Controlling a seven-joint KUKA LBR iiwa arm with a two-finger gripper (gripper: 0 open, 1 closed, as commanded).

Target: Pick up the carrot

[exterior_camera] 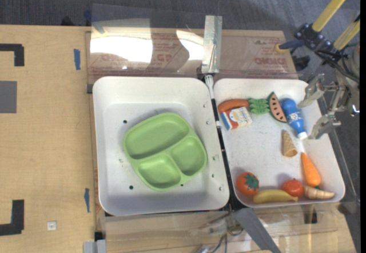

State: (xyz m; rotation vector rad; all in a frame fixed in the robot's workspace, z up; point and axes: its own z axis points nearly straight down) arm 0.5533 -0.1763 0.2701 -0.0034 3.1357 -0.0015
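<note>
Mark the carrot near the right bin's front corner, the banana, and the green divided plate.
carrot (pixel 310 170): camera view, middle of its orange body.
banana (pixel 274 196): camera view, middle of the yellow curve.
green divided plate (pixel 155 133): camera view, floor of its largest compartment.

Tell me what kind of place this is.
Likely a robot lab test bench, not a kitchen: two white bins on a taped bench, a green divided plate, toy food such as a carrot, and a gripper at the right.

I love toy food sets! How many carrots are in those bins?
2, both in the right bin: one carrot at the far-left corner beside a small carton, another near the right edge.
</note>
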